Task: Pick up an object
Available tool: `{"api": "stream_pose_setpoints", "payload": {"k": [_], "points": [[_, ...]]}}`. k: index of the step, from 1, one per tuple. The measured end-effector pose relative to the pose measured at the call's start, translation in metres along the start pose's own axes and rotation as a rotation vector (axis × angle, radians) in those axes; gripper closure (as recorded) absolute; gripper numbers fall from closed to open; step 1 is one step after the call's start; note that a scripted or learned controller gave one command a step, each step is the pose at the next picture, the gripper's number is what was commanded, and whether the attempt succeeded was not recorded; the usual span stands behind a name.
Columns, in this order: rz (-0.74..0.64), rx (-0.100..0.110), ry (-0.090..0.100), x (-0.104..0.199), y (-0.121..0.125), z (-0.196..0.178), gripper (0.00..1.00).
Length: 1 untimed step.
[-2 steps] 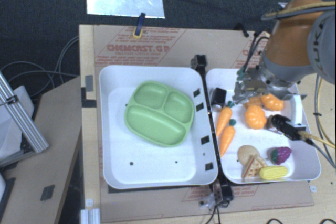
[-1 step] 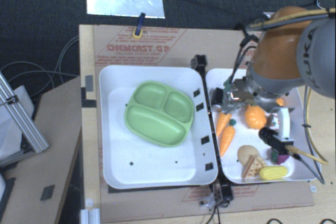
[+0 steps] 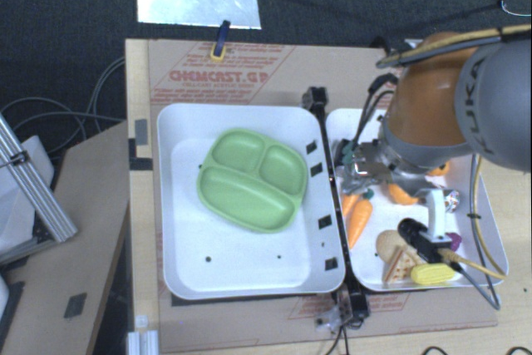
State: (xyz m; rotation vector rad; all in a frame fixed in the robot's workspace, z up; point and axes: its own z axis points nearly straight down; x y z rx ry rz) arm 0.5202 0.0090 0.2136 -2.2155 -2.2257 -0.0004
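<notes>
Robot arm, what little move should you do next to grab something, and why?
Probably lower a little toward the orange carrot. The gripper hangs over the right bin, just above the carrot, and nothing shows between its fingers. The green plate lies in the left bin, away from it.

Arm (image 3: 490,96): fat grey rounded link with part of a dark "KUKA" lettering on its side, then a glossy orange band (image 3: 424,108) above the wrist. Below the band a grey ring, then a cluttered metal gripper (image 3: 359,166) block with small silver parts and a touch of green. Thin black cables (image 3: 363,116) loop along the left of the wrist; a yellowish hose (image 3: 453,44) runs over the top of the arm.
</notes>
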Motion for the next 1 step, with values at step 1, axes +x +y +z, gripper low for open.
{"api": "stream_pose_setpoints", "payload": {"k": [1], "points": [[-0.001, -0.002, 0.0, 0.0086, 0.0063, -0.0124, 1.0]]}}
